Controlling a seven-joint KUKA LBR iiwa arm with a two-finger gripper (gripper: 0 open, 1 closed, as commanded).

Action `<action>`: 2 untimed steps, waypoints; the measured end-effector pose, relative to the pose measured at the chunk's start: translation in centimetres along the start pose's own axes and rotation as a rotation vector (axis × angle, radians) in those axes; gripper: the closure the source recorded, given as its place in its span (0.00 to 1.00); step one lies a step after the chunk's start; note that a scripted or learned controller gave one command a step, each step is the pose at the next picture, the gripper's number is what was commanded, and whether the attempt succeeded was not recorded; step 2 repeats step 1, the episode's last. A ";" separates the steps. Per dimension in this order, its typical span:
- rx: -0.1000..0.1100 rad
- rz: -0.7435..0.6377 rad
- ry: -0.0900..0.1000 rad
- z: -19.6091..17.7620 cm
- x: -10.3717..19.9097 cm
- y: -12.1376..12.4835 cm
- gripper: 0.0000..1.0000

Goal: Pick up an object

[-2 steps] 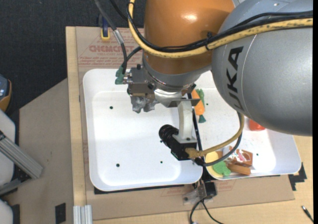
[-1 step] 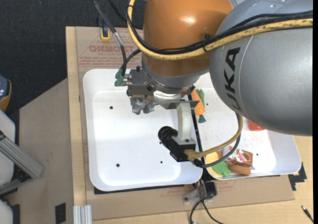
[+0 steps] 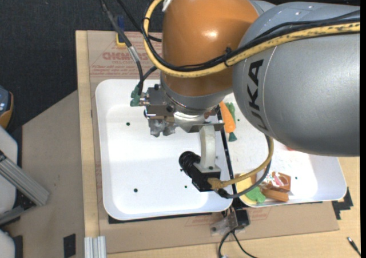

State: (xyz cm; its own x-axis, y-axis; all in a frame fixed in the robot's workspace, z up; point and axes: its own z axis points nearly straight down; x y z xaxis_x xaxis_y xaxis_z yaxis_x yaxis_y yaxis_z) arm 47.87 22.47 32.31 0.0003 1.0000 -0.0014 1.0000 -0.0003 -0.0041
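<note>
Camera view from above was taken up largely by the grey arm (image 3: 309, 91) and its orange band (image 3: 200, 28), which reached in from the right over the bins. At the left, the left bin (image 3: 120, 154) was seen resting on a brown cardboard sheet (image 3: 91, 79), its white floor marked by a few small dark specks (image 3: 135, 190). Over the far middle of that bin the gripper (image 3: 160, 128) was held low, close above the floor. Whether the claw was released or clenched could not be told, since it was looked at from above and partly covered by the wrist, and nothing was seen held in it. To its right, just beside the divide between the two bins and seemingly on the right bin's side, an orange carrot-shaped piece (image 3: 229, 122) was found lying. Its long axis was set roughly from the far side toward the near side of the bench, leaning slightly rightward at the near end, with a green tip at the far end partly hidden under the arm. Further right, in the near left corner of the right bin (image 3: 326, 177), a yellow-green piece (image 3: 255, 196), a brown piece (image 3: 277, 194) and a red-and-white piece (image 3: 281, 181) were gathered close together.
</note>
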 end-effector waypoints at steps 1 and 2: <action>-0.011 0.017 -0.003 -3.3 -15.2 4.7 1.00; -0.011 0.017 -0.003 -3.3 -15.2 4.7 1.00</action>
